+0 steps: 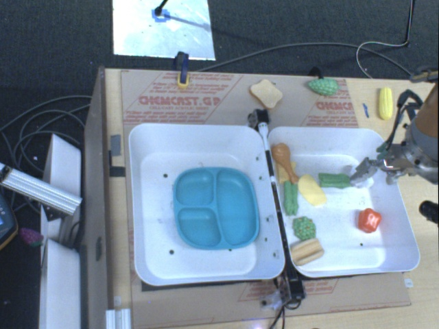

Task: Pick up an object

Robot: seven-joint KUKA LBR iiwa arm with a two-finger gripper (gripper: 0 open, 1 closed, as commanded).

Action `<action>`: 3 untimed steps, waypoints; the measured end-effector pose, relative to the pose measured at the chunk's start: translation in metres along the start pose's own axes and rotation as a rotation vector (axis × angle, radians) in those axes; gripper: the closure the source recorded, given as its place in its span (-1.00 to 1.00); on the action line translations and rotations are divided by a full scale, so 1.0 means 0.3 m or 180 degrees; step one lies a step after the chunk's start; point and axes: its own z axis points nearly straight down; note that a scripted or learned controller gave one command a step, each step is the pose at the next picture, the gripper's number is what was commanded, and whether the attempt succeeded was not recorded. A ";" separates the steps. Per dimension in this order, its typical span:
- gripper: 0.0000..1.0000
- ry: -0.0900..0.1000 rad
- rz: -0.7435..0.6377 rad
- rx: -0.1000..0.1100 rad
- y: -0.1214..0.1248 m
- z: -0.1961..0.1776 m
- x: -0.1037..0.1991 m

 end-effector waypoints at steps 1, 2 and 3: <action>-1.00 0.0002 0.0000 0.0006 -0.059 0.029 -0.032; -1.00 0.0004 -0.0002 0.0005 -0.073 0.188 -0.030; -1.00 0.0005 -0.0002 0.0007 -0.121 0.281 -0.030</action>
